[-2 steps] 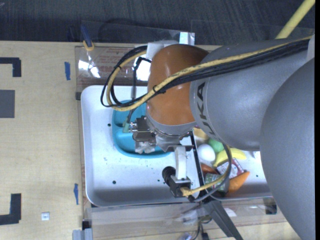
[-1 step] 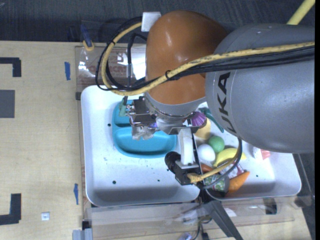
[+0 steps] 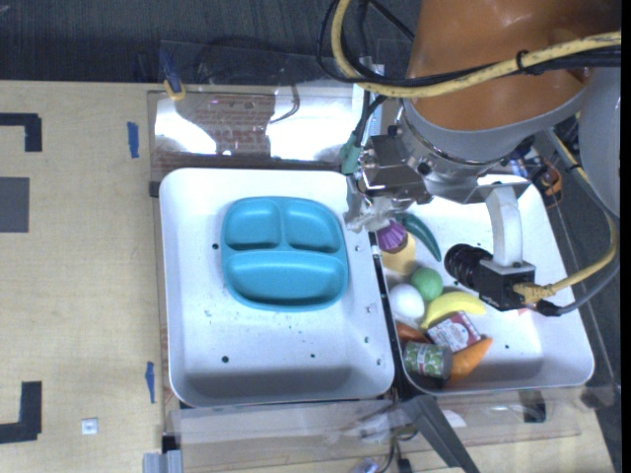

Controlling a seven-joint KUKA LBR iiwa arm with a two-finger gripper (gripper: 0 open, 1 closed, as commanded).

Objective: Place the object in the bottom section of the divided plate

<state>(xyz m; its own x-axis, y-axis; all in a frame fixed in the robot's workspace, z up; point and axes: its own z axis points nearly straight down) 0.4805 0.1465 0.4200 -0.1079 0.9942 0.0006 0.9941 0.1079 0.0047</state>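
Blue divided plate [image 3: 284, 252], glossy, three sections, in left bin [image 3: 197, 343].

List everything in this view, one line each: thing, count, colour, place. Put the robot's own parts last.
Bins: 2, white, side by side on the bench.
Divided plate: 1, blue, three sections, in the left bin.
Eggplant toy: 1, purple with green stem, right bin, upper left, under the arm's wrist.
Egg: 1, white, right bin near its left wall.
Green ball: 1, green, beside the egg.
Banana: 1, yellow, right of the egg.
Packet: 1, red and white, below the banana.
Carrot: 1, orange, lower part of the right bin.
Can: 1, green label, lower left of the right bin.
Arm: 1, grey with orange band, over the right bin.
Gripper: 1, metal, above the eggplant toy.
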